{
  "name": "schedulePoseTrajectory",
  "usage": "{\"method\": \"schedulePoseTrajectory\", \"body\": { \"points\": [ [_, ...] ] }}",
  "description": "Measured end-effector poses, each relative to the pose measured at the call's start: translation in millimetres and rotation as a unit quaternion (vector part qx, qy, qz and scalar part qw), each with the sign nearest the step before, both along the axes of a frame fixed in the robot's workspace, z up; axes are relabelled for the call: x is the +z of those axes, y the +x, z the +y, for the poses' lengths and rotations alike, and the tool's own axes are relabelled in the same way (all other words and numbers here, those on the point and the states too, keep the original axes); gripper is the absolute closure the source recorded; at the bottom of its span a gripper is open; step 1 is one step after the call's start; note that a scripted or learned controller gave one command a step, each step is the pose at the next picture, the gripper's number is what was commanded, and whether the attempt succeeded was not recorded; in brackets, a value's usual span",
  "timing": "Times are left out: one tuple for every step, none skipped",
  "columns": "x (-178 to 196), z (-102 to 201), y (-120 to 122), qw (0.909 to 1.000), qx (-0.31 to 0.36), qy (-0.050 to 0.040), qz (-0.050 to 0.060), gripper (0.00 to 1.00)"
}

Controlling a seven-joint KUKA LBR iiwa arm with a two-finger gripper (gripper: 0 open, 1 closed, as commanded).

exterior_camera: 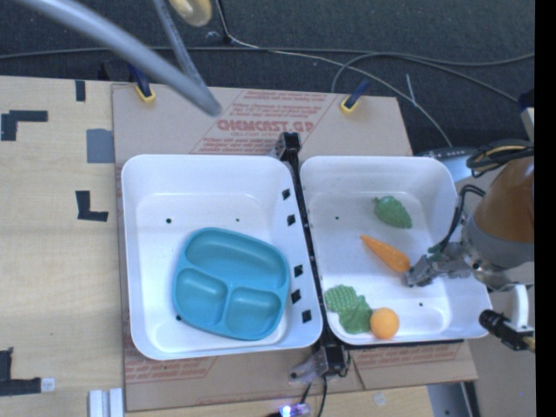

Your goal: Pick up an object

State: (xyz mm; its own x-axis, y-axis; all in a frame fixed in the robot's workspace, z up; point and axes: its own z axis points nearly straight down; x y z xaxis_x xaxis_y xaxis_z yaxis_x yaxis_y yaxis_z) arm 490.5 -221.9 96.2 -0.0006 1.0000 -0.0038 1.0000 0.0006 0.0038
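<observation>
The right bin [434, 177] holds an orange carrot [386, 253] near its middle, a green leafy piece [393, 212] behind it, a green bumpy piece [347, 307] at the front and a small orange ball [384, 322] beside that. My gripper [420, 273] reaches in from the right and sits low in the bin, its tip right at the carrot's right end. Nothing shows clearly between its fingers.
The left bin [139, 181] carries a blue divided tray [230, 282]. A black divider [295, 233] joins the two bins. Cables run over the dark floor behind the bench. The arm's orange band [508, 207] hangs over the right bin's right rim.
</observation>
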Motion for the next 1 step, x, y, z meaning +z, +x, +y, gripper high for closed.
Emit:
{"method": "schedulePoseTrajectory", "body": {
  "points": [
    [45.6,3.9,-6.5,1.0000,0.000,0.0019,0.001,1.00]
  ]
}}
